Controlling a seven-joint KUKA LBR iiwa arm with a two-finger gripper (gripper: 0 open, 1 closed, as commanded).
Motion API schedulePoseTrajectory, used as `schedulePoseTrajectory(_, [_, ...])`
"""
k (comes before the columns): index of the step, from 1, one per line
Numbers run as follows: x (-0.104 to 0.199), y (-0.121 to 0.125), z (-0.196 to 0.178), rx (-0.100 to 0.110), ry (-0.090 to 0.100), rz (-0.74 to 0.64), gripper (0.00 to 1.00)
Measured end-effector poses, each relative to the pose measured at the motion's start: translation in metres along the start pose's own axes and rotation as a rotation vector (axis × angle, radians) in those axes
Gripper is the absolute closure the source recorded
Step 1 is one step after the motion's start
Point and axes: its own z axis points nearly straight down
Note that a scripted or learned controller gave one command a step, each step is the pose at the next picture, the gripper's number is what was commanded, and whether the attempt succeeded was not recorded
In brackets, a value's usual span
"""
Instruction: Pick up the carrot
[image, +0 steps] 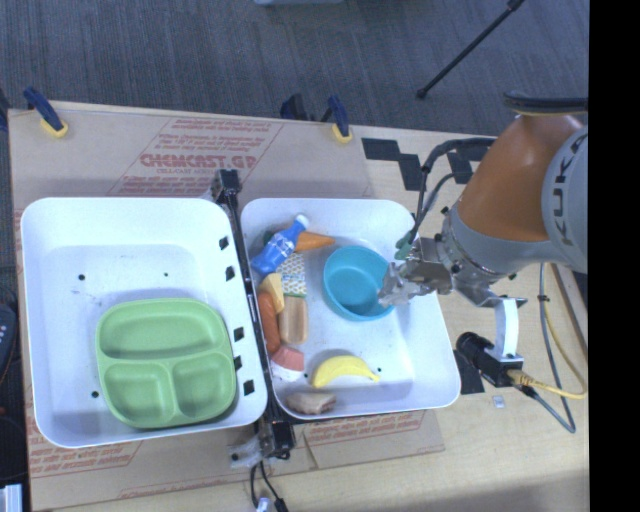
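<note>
The carrot (316, 241) is a small orange piece at the back of the right bin (425, 345), lying between a blue bottle (278, 248) and a blue bowl (355, 282). My gripper (396, 287) hangs low over the bowl's right rim, to the right of the carrot and a little nearer the front. The bowl lies between the gripper and the carrot. Nothing shows in the gripper's grasp.
The right bin also holds a banana (343, 372), a bread-like roll (292, 320), an orange stick (268, 300) along the left wall, and other toy food at the front. A green divided plate (165, 362) lies in the left bin (60, 250).
</note>
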Motion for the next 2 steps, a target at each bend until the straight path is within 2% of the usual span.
schedulePoseTrajectory(1, [-0.051, -0.013, -0.004, 0.004, 0.002, -0.386, 1.00])
schedulePoseTrajectory(2, [-0.072, -0.011, 0.008, 0.001, 0.001, -0.007, 1.00])
